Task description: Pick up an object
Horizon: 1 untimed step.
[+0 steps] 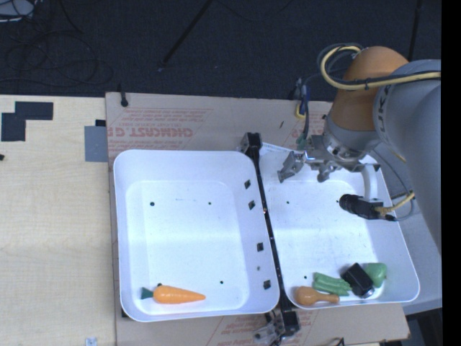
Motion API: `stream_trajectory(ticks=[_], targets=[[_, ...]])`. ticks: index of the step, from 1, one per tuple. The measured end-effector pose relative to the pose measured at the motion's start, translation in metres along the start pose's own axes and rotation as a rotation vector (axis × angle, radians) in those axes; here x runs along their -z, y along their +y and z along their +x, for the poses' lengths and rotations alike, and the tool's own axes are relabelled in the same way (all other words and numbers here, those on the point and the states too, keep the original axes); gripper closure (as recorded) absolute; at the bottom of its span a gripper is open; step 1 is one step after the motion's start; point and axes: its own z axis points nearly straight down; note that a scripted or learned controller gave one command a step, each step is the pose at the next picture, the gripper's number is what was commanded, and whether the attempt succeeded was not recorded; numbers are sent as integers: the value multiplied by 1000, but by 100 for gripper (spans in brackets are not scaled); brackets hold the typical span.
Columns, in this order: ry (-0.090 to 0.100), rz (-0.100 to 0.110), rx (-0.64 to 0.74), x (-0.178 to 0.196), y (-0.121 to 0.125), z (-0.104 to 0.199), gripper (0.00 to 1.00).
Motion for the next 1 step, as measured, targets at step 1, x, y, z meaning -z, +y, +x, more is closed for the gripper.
stream_trajectory(ticks=[1], targets=[[-2,8,-8,-74,-2,-51,0]])
